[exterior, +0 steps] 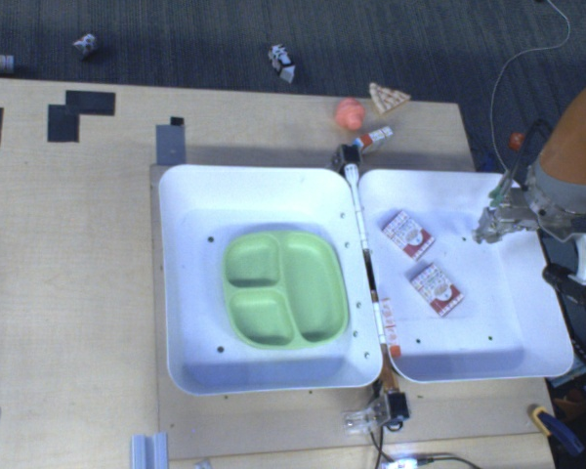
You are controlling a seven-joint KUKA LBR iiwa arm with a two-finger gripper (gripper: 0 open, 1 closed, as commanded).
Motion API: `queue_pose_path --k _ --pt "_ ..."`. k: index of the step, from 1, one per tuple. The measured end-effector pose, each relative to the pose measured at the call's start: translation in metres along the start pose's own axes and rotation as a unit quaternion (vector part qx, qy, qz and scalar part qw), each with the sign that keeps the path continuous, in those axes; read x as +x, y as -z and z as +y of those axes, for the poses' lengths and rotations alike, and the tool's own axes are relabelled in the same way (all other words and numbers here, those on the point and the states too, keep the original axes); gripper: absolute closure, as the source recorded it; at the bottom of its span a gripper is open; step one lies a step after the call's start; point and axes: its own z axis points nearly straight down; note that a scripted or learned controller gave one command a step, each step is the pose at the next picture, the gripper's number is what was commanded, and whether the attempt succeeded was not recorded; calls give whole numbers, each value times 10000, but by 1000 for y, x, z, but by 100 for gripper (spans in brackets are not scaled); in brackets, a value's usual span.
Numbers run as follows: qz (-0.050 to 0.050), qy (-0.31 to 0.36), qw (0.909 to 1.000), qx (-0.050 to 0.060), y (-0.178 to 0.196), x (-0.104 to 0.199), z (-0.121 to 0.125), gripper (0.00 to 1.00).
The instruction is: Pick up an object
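Two small red-and-white cartons lie flat in the right bin (488, 355): one carton (407, 234) toward the back left, the other carton (437, 289) just below it nearer the middle. My gripper (491, 225) hangs at the right side of this bin, about level with the upper carton and well to its right, touching neither. Nothing shows between its fingers. The grey arm with its orange band (578, 145) comes in from the right edge.
The left bin (190, 262) holds a green divided plate (285, 288). Behind the bins on the bench lie a pink ball (350, 114), a wedge-shaped toy (389, 97) and a small tube (375, 138). Cables run along the front edge.
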Motion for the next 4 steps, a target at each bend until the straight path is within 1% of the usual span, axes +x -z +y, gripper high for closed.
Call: queue_pose_path --k 1,2,3,4 --pt "-3 14 10000 -25 11 1 2 100" --pt "38 -15 10000 75 87 90 37 100" --pt "26 2 10000 65 97 89 37 100" --pt "16 -41 9999 101 48 1 57 100"
